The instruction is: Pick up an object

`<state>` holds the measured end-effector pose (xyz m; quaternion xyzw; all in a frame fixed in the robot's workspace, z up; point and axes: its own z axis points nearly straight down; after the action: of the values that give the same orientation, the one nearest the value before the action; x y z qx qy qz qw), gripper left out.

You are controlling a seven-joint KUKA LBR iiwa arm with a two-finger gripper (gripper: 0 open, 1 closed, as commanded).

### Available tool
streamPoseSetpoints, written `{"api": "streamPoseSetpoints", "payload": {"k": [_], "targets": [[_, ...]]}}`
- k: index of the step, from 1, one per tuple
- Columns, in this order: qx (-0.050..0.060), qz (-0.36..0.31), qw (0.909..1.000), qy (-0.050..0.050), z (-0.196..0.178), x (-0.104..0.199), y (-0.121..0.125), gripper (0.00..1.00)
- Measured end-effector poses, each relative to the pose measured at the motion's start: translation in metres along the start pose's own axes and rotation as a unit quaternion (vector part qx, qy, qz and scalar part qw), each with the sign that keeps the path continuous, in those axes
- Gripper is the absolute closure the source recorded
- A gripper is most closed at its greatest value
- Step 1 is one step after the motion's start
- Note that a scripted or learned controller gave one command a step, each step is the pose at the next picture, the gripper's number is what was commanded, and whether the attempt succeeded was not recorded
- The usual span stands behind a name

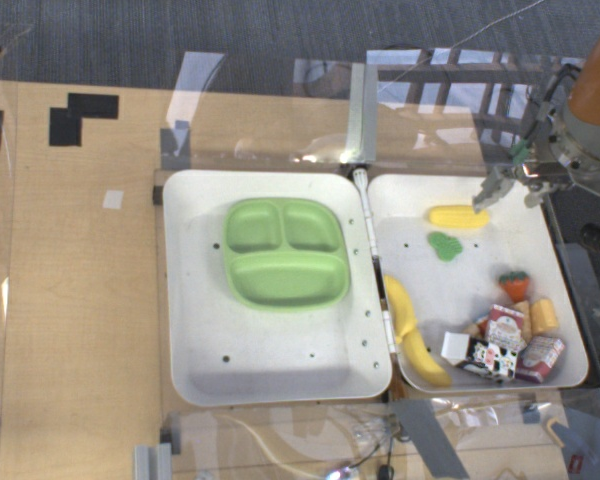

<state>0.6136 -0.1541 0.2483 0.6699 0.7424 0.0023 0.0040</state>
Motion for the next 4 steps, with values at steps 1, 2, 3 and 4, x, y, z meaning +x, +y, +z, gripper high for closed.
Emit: {"api": "streamPoseSetpoints", "payload": {"k": [1, 2, 3, 4], "targets": [[0.0, -0.053, 0.9986, 0.0, -0.066, -0.001, -0.036, 0.0], [0.001, -0.159, 0.9873, 0.001, 0.064, -0.034, 0.034, 0.0], [-0.006, -0.164, 0.9865, -0.003, 0.154, -0.028, 0.034, 0.0], [-0.001, -0.148, 0.989, 0.0, 0.096, -0.024, 0.055, 0.0]]}}
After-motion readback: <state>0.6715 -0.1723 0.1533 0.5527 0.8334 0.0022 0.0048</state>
